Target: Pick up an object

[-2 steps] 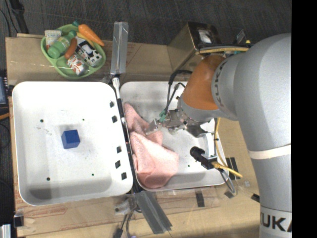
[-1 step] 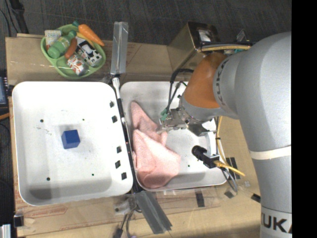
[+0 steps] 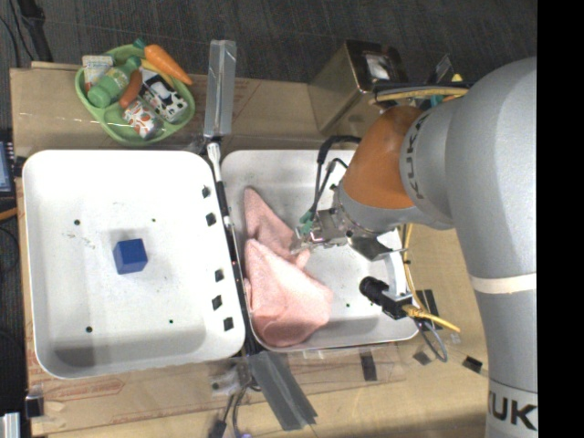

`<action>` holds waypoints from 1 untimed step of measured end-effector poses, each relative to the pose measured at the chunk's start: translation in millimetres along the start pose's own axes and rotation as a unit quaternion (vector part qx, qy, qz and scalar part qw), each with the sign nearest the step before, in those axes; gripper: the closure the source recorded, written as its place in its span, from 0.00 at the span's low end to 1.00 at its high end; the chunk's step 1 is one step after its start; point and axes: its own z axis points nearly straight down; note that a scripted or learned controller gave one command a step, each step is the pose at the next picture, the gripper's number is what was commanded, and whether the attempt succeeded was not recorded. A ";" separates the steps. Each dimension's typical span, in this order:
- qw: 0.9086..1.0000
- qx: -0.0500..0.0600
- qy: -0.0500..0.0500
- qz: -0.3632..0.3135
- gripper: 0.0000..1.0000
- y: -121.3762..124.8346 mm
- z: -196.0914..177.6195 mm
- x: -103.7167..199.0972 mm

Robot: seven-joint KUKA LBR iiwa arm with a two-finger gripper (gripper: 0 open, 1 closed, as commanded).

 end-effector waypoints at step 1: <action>1.000 -0.003 -0.001 -0.018 1.00 81.5 -87.6 52.1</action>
